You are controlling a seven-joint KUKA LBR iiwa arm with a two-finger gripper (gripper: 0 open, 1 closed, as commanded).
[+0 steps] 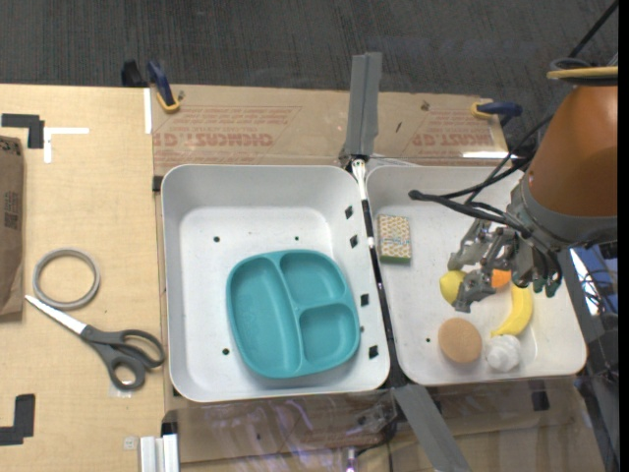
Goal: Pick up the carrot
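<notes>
Two white bins (187, 264) on brown bench (79, 195) — gripper (488, 268) grip unclear, over carrot (500, 279).

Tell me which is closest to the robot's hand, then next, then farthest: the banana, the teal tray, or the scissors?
From the hand:
1. Banana, just right of it in the right bin.
2. Teal tray, in the left bin.
3. Scissors, far left on the bench.

Carrot (501, 278) mostly behind gripper (479, 285)

Two white bins (187, 264) — one teal tray (293, 313), one banana (517, 311), one sponge (395, 237), one scissors (103, 342), one tape roll (66, 277).
</notes>
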